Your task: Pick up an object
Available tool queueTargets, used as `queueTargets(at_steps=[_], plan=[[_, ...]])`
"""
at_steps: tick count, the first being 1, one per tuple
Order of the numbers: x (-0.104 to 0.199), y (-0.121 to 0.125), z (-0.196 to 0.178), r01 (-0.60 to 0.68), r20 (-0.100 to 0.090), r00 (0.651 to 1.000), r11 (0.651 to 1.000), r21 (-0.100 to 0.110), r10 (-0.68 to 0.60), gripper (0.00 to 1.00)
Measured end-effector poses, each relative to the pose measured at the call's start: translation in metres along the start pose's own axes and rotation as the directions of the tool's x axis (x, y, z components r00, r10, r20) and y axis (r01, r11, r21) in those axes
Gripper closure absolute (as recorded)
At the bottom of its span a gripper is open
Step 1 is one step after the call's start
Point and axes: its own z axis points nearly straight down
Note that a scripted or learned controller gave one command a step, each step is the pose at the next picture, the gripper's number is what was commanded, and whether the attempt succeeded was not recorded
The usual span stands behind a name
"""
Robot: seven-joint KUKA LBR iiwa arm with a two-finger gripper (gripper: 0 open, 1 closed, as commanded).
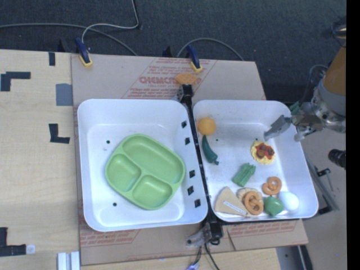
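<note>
You had 1 easy target nearest you, the small pretzel [272,185] in the right bin [236,107], probably light, rigid and best pinched across its rim, while farther up the gripper [292,126] hung spread and empty

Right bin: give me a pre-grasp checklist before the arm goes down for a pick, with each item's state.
1. Gripper is over the right bin, near its upper right corner: ok.
2. Nothing between its fingers: ok, they look open and bare.
3. Nearest target, the yellow and red toy, lies apart from its neighbours: ok.
4. Gripper directly above that toy: not ok, it sits up and to the right of it.
5. Lower corner cluster, pretzels, green piece and white egg, free to grasp singly: not ok, they touch.
6. Height above the bin floor: cannot tell.
</note>
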Motion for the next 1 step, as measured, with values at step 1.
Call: queueTargets(at_steps=[1], plan=[[0.0656,-0.0478,0.1222,0.001,-0.002,1.0,1.0,0.003,-0.001,0.0]])
